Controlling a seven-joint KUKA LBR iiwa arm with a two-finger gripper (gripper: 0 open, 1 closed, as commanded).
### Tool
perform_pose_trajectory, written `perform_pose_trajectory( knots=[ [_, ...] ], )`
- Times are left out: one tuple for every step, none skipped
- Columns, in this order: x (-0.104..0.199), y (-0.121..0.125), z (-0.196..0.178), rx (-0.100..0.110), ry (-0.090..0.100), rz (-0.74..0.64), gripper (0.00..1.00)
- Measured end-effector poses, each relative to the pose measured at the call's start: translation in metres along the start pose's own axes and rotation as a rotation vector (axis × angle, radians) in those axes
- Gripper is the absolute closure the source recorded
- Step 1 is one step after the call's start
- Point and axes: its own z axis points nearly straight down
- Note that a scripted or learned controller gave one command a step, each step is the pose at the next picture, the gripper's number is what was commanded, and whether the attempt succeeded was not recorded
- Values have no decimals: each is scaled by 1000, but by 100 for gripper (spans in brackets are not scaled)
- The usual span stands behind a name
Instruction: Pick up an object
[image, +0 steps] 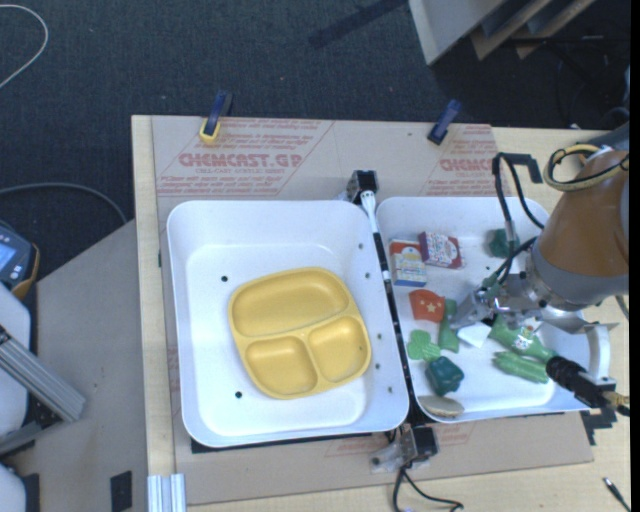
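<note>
The right bin (470, 208) holds several small objects: a red and white carton (407, 262), a maroon packet (441, 248), an orange-red piece (427, 305), a light green piece (424, 347), a dark teal lump (445, 375), a beige oval (440, 405), a green vegetable shape (520, 364) and a small teal piece (497, 240). My gripper (472, 316) is low in this bin, just right of the orange-red piece and above a white scrap (473, 336). The wrist hides what lies right under it.
The left bin (200, 240) carries a yellow divided plate (298, 330). A black divider clamp (362, 184) sits between the bins. Cables (520, 180) loop off the arm (585, 240) over the right bin's far right side. Blue clamps (215, 115) hold the board's back edge.
</note>
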Motion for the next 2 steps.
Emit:
perform_pose_trajectory(
  knots=[
    [-2,6,31,-28,-10,1,0],
    [-1,4,26,-21,-7,1,100]
  ],
)
